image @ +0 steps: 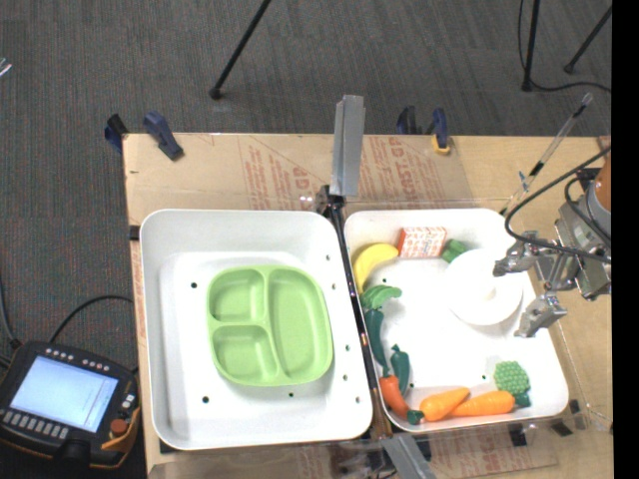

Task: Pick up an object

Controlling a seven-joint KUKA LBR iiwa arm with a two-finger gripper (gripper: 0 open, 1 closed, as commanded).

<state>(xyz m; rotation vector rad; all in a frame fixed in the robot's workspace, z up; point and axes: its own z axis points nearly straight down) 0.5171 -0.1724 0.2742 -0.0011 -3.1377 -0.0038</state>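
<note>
Under gripper (pixel 532 289), in right white bin (pixel 439 362): round white plastic plate (pixel 483 292). Fingers spread wide, holding nothing. Risk: plate flat, low rim, fingers may slide off. Orange carrots (pixel 467 403), yellow banana (pixel 371 262) lie well apart.

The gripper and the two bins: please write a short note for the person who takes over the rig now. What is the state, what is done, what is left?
Gripper: at the right edge of the right bin, beside the white round lid; it holds nothing that I can see, and whether it is open is unclear.
Right bin: banana, red box, a dark green piece beside it, green vegetables along the left wall, two carrots and broccoli at the front.
Left bin: green divided plate.
Done: no object is lifted.
Left: grasp one object and raise it.
</note>
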